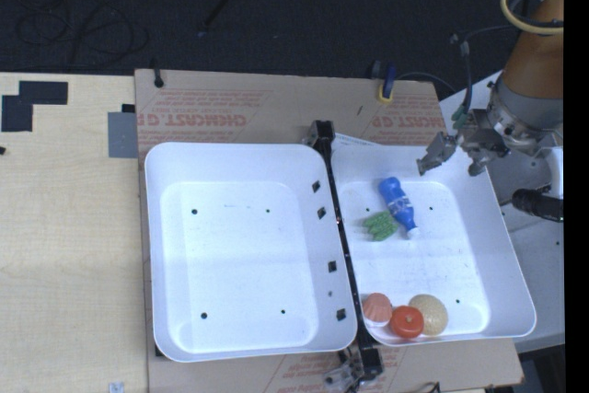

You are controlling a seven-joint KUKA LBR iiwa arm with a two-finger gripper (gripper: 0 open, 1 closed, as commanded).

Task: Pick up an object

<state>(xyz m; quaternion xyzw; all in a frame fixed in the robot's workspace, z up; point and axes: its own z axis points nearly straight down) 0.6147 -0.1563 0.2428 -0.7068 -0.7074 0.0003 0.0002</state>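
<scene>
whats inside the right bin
The right bin holds a blue bottle beside a green object, plus three round pieces at its near edge: pinkish, red, tan. Anything under them is hidden.

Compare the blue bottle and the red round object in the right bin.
The blue bottle is long and slim, lying on its side; the red round object is short and rounded. The blue bottle lies mid-bin beside a green item; the red round object sits at the near edge, between a pinkish piece and a tan one. Both rest in the right bin, apart from the gripper.
</scene>
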